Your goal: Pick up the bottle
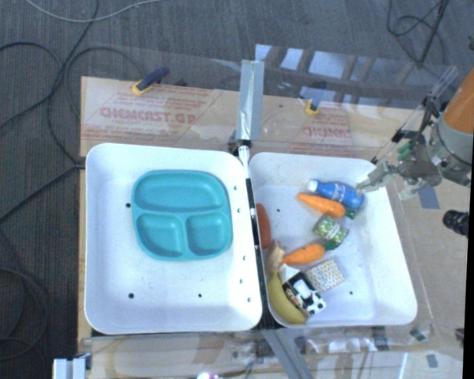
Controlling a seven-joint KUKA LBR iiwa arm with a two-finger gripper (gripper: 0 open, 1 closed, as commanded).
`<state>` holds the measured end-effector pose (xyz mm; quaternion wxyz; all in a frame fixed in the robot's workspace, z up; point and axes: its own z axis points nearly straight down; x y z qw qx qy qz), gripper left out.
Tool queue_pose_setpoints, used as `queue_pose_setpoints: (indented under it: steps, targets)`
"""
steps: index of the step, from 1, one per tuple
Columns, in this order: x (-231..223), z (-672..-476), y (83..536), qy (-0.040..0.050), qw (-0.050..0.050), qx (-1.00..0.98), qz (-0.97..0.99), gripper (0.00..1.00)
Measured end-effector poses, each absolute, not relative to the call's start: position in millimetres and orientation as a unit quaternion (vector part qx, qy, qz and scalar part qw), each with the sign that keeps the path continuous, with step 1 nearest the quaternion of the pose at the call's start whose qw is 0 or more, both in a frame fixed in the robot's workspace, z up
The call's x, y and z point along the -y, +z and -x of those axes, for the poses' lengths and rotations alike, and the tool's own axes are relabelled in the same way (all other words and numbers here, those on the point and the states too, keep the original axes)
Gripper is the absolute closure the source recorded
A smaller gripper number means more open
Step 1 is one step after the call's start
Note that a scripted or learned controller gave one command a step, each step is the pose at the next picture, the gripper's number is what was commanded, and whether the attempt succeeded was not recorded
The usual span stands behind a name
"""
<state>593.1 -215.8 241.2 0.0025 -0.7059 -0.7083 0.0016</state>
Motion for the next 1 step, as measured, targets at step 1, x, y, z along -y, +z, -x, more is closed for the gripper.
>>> queue_pose_setpoints:
  steps: [1]
  targets:
    - [162.8,-619.6,231.6,0.0021,0.002,0.677,0.736,0.0]
